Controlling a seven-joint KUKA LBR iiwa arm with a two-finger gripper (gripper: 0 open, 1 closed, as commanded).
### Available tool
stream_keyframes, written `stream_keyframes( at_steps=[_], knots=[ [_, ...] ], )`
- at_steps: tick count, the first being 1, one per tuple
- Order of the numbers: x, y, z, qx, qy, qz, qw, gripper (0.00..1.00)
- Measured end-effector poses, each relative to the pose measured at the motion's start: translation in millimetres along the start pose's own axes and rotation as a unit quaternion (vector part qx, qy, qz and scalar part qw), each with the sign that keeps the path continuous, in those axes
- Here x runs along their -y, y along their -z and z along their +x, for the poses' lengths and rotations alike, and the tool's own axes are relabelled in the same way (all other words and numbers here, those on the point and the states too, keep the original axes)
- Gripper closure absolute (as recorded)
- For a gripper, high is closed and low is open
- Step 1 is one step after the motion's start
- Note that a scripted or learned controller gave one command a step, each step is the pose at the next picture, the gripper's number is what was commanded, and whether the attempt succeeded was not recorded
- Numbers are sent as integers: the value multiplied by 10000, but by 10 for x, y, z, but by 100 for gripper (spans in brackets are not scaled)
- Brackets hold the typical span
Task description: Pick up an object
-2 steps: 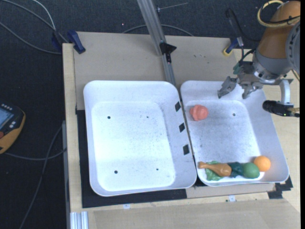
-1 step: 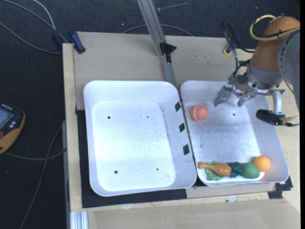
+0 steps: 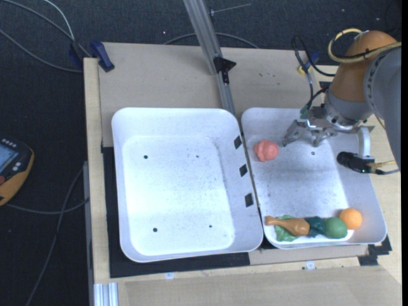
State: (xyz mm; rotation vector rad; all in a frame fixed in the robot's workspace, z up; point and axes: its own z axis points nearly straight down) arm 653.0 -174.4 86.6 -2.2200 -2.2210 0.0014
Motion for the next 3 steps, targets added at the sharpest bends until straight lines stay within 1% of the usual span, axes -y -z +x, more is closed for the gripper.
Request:
stream_keyframes(
  at_steps=[1,2,3],
  knots=[
    [-11,125,0,5,2,-19,10000,100],
    [-53,747,-51,9,-1,-39,10000,100],
    [-15,1267,39,5,3,-36,10000,100]
  ],
)
